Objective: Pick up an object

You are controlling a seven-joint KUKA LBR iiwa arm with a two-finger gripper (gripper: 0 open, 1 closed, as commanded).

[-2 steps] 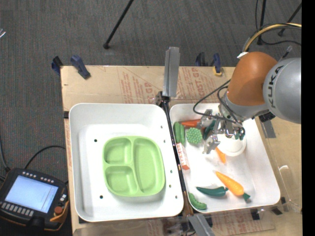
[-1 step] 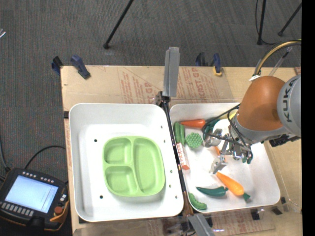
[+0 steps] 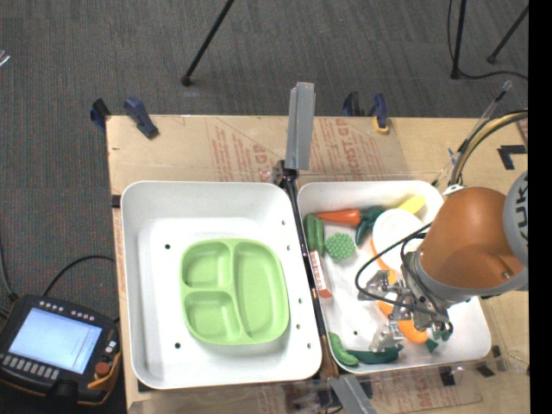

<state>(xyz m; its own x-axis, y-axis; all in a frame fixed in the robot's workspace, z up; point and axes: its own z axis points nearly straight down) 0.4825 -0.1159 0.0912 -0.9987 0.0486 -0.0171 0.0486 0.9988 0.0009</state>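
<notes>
My gripper (image 3: 398,316) hangs low in the right bin (image 3: 362,185), near its front right corner, under the orange wrist band (image 3: 466,235). Just beneath and beside it lies an orange toy piece (image 3: 415,334), partly hidden by the gripper. A dark green pod-like toy (image 3: 366,354) lies along the bin's front wall, just left of the gripper. Further back are a carrot (image 3: 341,216), a green bumpy ball (image 3: 340,246), a cucumber (image 3: 313,231), a white disc (image 3: 395,228) and a yellow piece (image 3: 413,204).
The left bin (image 3: 138,231) holds a light green divided plate (image 3: 235,291). A red-and-white packet (image 3: 319,276) lies by the right bin's left wall. A grey post (image 3: 300,128) stands behind the bins. A teach pendant (image 3: 56,343) sits at the lower left.
</notes>
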